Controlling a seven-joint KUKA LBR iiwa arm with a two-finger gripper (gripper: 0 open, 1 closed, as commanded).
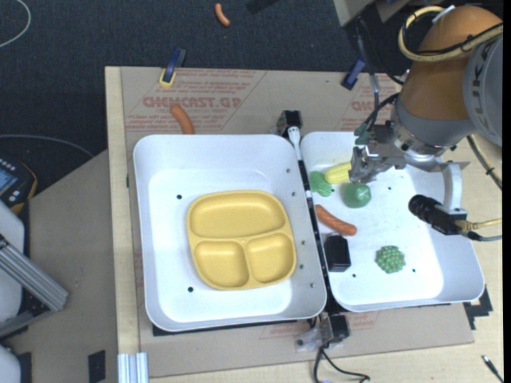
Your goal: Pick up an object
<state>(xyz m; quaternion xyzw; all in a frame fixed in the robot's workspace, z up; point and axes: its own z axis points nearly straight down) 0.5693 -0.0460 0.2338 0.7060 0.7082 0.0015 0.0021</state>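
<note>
Green ball: lies in the right bin, upper left part, directly under the gripper.
Gripper: hangs right over the green ball; whether it grips, or how it is set, cannot be told from this angle.
Corn cob: yellow, just left of the gripper, beside a green leafy piece.
Sausage: orange-red, below the ball, near the bins' shared edge.
Black block: below the sausage.
Broccoli: lower middle of the right bin.
Left bin: holds a yellow divided tray.
Desk: a second sausage lies above the left bin.
</note>
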